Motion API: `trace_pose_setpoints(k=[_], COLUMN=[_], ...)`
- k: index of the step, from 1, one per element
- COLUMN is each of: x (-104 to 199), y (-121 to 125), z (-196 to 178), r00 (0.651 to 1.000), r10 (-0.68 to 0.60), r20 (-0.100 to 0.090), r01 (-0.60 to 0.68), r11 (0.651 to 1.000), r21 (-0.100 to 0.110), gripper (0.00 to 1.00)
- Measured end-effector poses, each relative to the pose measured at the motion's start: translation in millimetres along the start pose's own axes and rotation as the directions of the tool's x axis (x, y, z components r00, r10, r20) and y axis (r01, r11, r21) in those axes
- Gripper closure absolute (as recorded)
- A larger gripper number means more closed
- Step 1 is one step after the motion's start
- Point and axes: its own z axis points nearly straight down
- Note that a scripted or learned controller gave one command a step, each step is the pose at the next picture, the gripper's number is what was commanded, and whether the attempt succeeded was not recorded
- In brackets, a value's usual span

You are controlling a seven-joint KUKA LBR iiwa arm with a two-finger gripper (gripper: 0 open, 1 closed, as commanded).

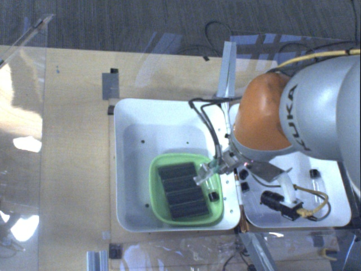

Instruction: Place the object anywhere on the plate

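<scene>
Presently: gripper (206,173) low over the right rim of the plate (155,191), in the left bin (132,151). Whether it is open or closed cannot be told; nothing is seen held. Dark ridged slab (181,191) lies flat on the plate. Small black piece (213,196) sits at the right rim, just near of the gripper. Which one is the task's object is unclear. Advice: release low, rise straight, spare the rim. Arm (316,112) hides much of the right bin (338,208).
</scene>
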Motion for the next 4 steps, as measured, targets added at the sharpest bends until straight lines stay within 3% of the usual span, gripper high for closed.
trace_pose_setpoints(k=[1,3,4], x=[-32,-210,-209], y=[14,62,66], z=[0,-13,-25], r00=[0.999,0.993,0.994], r10=[0.049,0.12,0.109], r20=[0.001,0.004,0.009], r01=[-0.049,-0.12,-0.109], r11=[0.999,0.993,0.994], r21=[-0.001,-0.001,-0.01], gripper=[0.0,0.0,1.0])
